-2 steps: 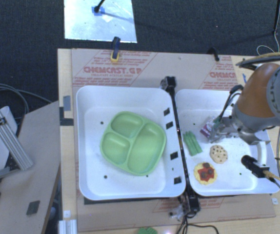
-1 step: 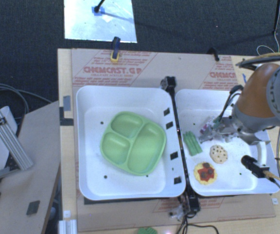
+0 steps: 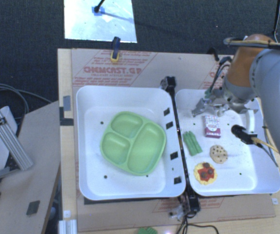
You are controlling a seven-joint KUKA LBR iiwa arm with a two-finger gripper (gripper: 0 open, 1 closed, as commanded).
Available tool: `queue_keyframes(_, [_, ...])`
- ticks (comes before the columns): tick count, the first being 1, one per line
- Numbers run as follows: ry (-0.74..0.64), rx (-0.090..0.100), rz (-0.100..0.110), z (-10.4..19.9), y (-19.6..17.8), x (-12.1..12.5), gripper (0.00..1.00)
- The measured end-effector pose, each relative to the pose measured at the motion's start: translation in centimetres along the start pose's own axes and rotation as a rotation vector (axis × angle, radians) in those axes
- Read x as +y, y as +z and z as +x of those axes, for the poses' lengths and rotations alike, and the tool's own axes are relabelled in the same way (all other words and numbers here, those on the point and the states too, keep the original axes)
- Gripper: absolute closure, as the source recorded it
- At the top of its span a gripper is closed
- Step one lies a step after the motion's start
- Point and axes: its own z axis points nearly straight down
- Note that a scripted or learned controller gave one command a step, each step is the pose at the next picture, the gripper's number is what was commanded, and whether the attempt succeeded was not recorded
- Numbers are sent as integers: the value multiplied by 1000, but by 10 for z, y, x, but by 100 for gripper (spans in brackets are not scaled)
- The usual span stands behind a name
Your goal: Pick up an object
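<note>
Hovering in the right bin, the gripper sits directly above a small red-and-white box, likely lining up a grasp; jaw state cannot be told.

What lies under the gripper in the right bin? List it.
A small red-and-white box lies flat directly below the gripper, its upper end covered. Green bean strips, cookie and mini pizza lie nearer.
</note>
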Motion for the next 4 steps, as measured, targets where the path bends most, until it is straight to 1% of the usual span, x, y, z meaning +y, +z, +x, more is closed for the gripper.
queue_keyframes(1, [9, -2, 12, 26, 0, -87, 0])
queue_keyframes(2, [11, -4, 6, -51, 0, -55, 0])
queue_keyframes(3, [6, 5, 15, 2, 1, -112, 0])
queue_keyframes(4, [5, 4, 9, -83, -2, 16, 0])
